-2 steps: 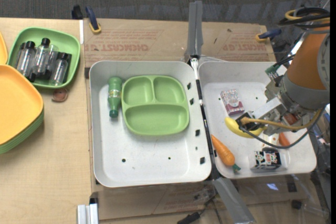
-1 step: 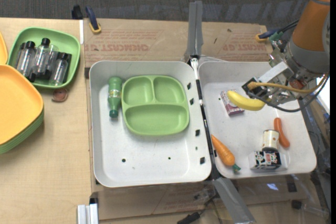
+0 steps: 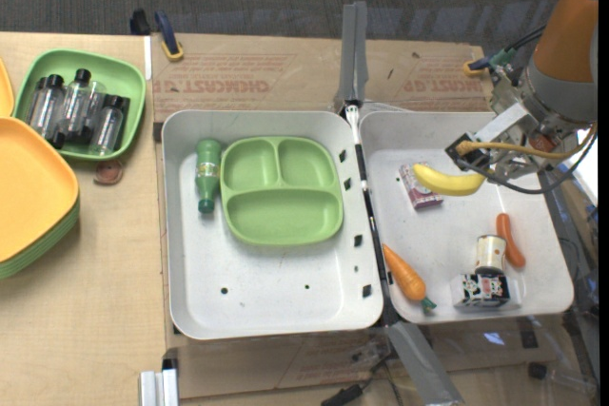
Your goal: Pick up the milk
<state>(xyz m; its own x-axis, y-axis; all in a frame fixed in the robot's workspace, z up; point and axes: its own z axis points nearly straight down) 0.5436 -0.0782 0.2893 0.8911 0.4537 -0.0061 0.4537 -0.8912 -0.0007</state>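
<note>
The milk [image 3: 487, 273] is a small container with a cream top and a black-and-white cow pattern. It lies in the front right part of the right bin [image 3: 542, 299]. My gripper [image 3: 519, 162] hangs over the back right of that bin, well behind the milk and apart from it. A yellow banana [image 3: 449, 179] lies just left of the gripper, its right end close to it.
The right bin also holds a pink-and-white packet [image 3: 420, 188], a carrot [image 3: 406, 273] at the front left and an orange sausage [image 3: 511, 239] beside the milk. The left bin [image 3: 190, 299] holds a green divided plate [image 3: 282, 188] and a green bottle [image 3: 207, 173].
</note>
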